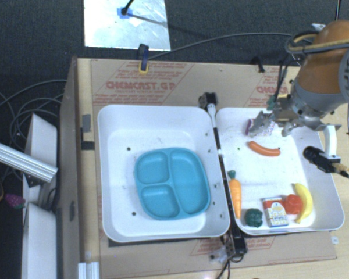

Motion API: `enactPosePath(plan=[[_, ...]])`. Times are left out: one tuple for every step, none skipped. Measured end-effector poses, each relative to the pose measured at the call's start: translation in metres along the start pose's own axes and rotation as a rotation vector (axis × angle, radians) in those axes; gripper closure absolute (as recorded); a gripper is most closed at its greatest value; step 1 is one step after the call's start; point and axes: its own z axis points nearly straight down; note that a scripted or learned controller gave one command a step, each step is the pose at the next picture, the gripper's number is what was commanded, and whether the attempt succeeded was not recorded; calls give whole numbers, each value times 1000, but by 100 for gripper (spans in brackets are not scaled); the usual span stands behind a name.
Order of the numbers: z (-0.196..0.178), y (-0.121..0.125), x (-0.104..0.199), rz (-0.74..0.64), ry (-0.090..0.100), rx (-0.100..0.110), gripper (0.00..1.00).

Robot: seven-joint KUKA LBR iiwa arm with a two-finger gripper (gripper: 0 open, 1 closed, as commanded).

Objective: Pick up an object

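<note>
A KUKA arm's gripper (pixel 260 125) hangs over the far edge of the right bin (pixel 320 182), just beyond a toy sausage (pixel 264 149); whether it is open cannot be told. The orange-red sausage, slim, smooth and slightly curved, lies flat on the bin floor and could roll or slip aside if the descent lands off-centre.

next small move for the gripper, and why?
Probably a short drop toward the sausage. The gripper hangs over the back of the right bin, just behind the sausage, which lies apart from the other items, so it looks like the closest and least crowded pick. The carrot, banana and small box sit nearer the front edge.
</note>
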Motion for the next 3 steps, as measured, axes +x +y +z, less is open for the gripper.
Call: enactPosePath(plan=[[124, 22, -28, 3, 1, 6, 0], [127, 46, 5, -2, 1, -1, 0], [116, 47, 4, -3, 0, -4, 100]])
